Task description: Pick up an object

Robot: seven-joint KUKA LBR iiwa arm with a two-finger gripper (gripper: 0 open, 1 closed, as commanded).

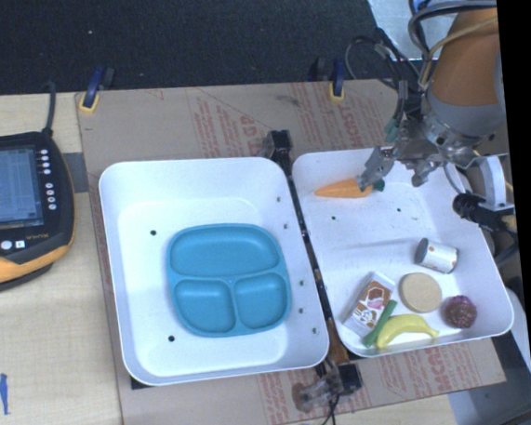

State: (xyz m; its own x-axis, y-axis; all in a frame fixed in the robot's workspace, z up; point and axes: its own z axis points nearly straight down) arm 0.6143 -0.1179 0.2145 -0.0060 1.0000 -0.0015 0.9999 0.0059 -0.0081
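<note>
Arm enters from the right, orange band above the wrist. Gripper (pixel 394 174) sits low over the far part of the right bin (pixel 480 261), fingers spread apart. One finger (pixel 372 174) touches the right end of the carrot (pixel 343 189); the other stands clear to the right. Carrot lies flat on the bin floor, not between the fingers, so nothing is held.

Near end of the right bin: small can (pixel 436 255) on its side, round cracker (pixel 420 291), dark red berry (pixel 460 310), banana (pixel 407 331), snack packet (pixel 368 304).

Left bin (pixel 140 266): blue divided plate (pixel 227 278), centred.

Tablet controller (pixel 8 205) at bench far left.
</note>
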